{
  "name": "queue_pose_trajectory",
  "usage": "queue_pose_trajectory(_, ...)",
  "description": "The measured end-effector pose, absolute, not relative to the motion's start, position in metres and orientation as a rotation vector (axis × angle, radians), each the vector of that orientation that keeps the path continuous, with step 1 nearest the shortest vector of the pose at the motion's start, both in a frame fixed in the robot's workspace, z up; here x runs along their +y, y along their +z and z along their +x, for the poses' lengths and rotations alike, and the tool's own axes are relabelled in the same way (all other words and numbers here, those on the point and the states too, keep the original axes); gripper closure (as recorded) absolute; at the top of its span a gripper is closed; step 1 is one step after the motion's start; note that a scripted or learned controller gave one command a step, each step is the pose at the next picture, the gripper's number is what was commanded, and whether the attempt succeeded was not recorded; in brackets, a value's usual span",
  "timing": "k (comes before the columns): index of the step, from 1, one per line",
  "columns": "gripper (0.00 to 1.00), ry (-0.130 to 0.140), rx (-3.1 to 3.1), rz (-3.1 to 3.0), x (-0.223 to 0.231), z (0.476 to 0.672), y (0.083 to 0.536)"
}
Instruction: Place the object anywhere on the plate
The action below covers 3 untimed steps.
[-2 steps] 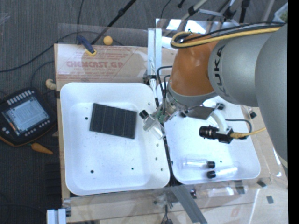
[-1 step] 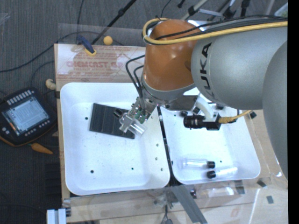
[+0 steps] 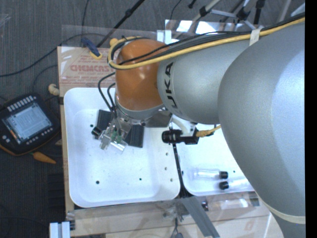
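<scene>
My gripper [image 3: 110, 138] hangs low over the back left part of the left white bin [image 3: 84, 182], under the orange band of the wrist. Nothing can be made out in its grasp. In the right white bin [image 3: 198, 188], two clear tubes with black caps lie near the front: one [image 3: 209, 173] further back and one [image 3: 233, 185] nearer the front edge. The grey arm covers most of the right bin.
A few small dark specks [image 3: 98, 183] dot the left bin's floor. A cardboard sheet with red lettering [image 3: 81, 68] lies behind the left bin. A control pendant [image 3: 25, 123] rests on the floor to the left.
</scene>
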<state>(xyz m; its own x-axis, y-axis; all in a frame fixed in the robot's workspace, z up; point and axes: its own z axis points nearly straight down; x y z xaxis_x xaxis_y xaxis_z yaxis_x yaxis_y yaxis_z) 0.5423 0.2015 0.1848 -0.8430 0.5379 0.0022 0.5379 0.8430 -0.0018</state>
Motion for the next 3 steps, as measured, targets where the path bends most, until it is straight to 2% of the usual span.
queue_pose_trajectory(1, 1.0, -0.001, -3.097, -0.531, 0.226, 0.587, 0.191)
queue_pose_trajectory(2, 1.0, 0.0, -3.111, -0.421, 0.234, 0.483, 0.219)
queue_pose_trajectory(3, 1.0, 0.0, -3.138, -0.166, 0.233, 0.526, 0.226)
